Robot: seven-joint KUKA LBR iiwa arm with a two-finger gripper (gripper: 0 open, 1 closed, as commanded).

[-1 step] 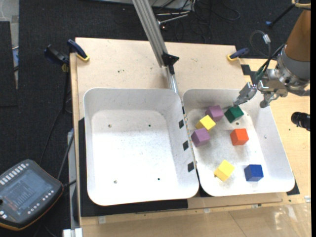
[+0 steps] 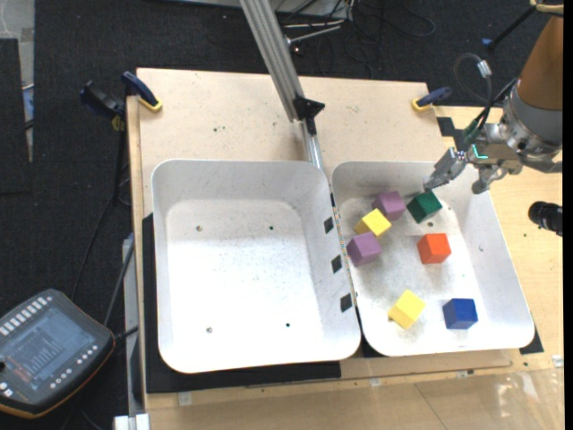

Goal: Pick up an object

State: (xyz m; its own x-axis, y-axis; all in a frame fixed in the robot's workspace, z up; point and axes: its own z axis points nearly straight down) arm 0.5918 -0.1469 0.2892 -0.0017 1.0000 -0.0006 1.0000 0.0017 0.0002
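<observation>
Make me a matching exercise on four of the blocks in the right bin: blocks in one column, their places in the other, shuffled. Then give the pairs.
Blocks:
1. dark green cube
2. orange cube
3. blue cube
4. yellow cube near the front

Places:
A. front right of the right white bin, beside the yellow cube
B. far side of the bin, just below the gripper
C. just left of the blue cube
D. mid-bin, on the near side of the green cube

Pairs: 1-B, 2-D, 3-A, 4-C

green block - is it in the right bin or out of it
In. The green block sits on the floor of the right bin, near its far edge, next to a purple block and just below the gripper.
</observation>
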